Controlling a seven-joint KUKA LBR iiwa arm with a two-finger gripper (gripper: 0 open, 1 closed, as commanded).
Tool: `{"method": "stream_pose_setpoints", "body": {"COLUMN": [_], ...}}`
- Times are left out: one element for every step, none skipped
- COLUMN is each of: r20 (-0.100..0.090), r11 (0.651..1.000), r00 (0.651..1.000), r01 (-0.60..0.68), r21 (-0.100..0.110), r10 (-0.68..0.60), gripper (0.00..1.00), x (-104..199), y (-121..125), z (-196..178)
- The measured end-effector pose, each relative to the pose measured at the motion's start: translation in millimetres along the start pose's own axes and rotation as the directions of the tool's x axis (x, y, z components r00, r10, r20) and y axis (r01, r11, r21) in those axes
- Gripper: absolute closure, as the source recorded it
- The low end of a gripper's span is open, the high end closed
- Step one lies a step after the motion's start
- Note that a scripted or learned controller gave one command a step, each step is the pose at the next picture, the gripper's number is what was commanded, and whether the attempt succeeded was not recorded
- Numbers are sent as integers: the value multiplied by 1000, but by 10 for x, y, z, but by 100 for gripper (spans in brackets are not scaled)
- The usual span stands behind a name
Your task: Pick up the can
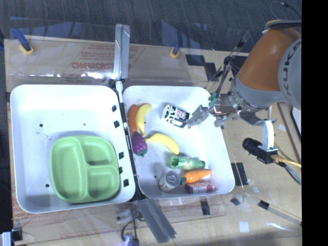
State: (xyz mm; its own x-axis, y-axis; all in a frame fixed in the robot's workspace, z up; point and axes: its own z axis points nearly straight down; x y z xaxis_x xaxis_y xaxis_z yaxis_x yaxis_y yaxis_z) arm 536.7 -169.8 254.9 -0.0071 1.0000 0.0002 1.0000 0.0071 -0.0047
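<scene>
The can (pixel 169 181) is silver and lies near the front wall of the right bin (pixel 218 137), seen from its top end. It touches a green bottle (pixel 185 163) and an orange carrot (pixel 198 176). My gripper (pixel 196 116) hovers over the back right part of that bin, right beside a black-and-white carton (pixel 175 115). It is well behind the can and holds nothing that I can see.
In the right bin there are also two bananas (pixel 142 117) (pixel 164 141), an orange vegetable (pixel 132 118), purple grapes (pixel 139 145) and a maroon packet (pixel 200 188). A green divided plate (pixel 84 168) sits in the left bin (pixel 31 111). A divider (pixel 122 132) separates the bins.
</scene>
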Motion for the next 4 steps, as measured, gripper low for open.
{"method": "stream_pose_setpoints", "body": {"r20": [0, -1, -1, 0], "r11": [993, 985, 984, 985], "r00": [993, 985, 984, 985], "r01": [-117, -174, -179, -174], "r21": [2, 0, -1, 1], "r10": [117, 174, 179, 174], "gripper": [0, 0, 0, 100], "x": [1136, 824, 797, 795], "y": [-530, -593, -437, -442], "z": [653, 646, 1642, 1551]}}
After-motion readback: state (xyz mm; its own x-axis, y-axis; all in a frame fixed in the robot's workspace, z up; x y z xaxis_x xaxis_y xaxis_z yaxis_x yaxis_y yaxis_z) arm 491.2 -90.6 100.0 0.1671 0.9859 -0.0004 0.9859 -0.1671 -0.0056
